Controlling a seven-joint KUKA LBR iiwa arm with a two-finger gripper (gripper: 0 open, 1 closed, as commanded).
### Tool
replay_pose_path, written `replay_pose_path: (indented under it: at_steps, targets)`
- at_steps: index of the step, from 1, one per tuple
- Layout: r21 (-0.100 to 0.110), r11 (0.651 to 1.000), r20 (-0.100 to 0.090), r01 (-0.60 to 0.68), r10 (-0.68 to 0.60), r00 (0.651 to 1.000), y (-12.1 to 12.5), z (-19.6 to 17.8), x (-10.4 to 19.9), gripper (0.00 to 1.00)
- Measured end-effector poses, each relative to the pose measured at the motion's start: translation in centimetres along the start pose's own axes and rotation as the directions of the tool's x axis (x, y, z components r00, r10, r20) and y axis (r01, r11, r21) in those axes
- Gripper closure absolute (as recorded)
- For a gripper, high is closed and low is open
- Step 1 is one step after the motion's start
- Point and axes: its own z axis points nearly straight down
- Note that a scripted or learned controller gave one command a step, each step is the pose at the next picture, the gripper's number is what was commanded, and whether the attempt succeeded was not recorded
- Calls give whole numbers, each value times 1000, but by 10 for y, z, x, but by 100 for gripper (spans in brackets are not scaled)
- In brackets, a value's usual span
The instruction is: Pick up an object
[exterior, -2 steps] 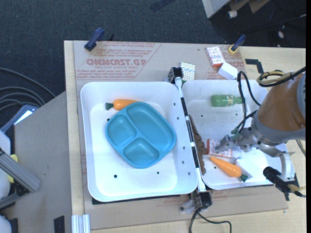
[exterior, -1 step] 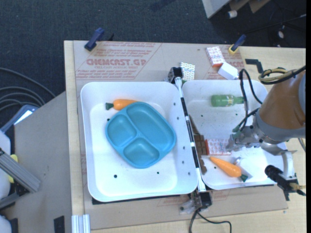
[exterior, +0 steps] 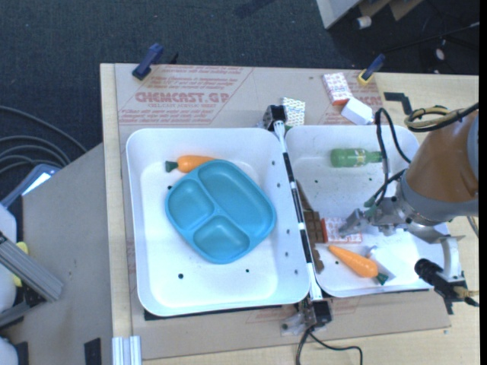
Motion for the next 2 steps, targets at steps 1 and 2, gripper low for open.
replay_pose_path:
  at_steps: [1,2]
  targets:
    - [0,1000,1,1,-1,1000,26,-94,-34,0]
    - [3,1000,-1,2,-2,1000,-11,-18,22,0]
